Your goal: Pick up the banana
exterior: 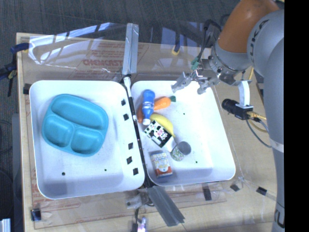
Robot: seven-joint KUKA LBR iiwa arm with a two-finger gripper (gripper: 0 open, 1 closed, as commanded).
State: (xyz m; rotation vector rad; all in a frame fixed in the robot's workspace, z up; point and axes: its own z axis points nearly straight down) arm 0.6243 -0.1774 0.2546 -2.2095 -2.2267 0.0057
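A yellow banana lies in the right bin, near its left side, between an orange carrot and a black-and-white patterned box. My gripper hovers over the far edge of the right bin, up and to the right of the banana and well apart from it. Its two fingers are spread open with nothing between them.
A blue-capped bottle stands left of the carrot. A small can and a carton lie nearer the front. The left bin holds a blue divided plate. The right bin's right half is bare.
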